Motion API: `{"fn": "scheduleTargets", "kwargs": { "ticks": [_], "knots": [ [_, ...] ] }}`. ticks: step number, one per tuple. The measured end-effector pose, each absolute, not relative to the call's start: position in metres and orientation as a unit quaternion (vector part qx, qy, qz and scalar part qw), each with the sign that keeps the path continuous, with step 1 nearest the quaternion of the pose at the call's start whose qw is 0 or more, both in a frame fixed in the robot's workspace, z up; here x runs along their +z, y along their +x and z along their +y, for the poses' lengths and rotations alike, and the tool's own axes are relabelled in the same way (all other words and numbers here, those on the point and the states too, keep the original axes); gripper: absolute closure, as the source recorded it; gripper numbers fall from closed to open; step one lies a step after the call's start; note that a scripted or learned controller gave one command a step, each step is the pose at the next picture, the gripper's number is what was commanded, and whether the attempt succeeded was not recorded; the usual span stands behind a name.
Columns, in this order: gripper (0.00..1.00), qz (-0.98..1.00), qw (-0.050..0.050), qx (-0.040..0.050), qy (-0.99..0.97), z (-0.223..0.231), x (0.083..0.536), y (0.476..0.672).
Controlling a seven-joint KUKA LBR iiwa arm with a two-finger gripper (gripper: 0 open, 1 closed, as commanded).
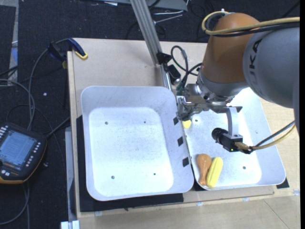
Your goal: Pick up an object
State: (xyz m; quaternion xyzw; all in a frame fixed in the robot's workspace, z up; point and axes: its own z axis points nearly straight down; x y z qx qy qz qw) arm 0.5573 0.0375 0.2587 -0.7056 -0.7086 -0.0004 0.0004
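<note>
My gripper (183, 111) hangs over the left edge of the right bin (267, 166), close to the wall shared with the left bin. A small yellow object (187, 124) lies right below the gripper's tip; whether they touch is unclear. Near the front left corner of the right bin, an orange-tan drumstick-shaped toy (203, 166) and a yellow corn-like toy (215, 171) lie side by side, touching. They sit well in front of the gripper.
The left bin (95, 104) stands beside the right one. A black device on a bracket (224, 137) hangs from the wrist over the right bin. A metal rail (147, 27) slants up from the bins' back. A blue-yellow clamp (76, 49) sits at the bench's far left corner.
</note>
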Motion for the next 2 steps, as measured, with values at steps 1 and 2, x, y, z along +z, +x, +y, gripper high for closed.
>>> {"fn": "scheduleTargets", "kwargs": {
  "ticks": [1,2],
  "knots": [
    [1.0,-0.708,0.0,-0.0001,-0.706,0.0803,0.2568,0.5382],
    [0.0,-0.707,0.0,0.0001,-0.707,0.0785,0.2569,0.5385]
  ]
}}
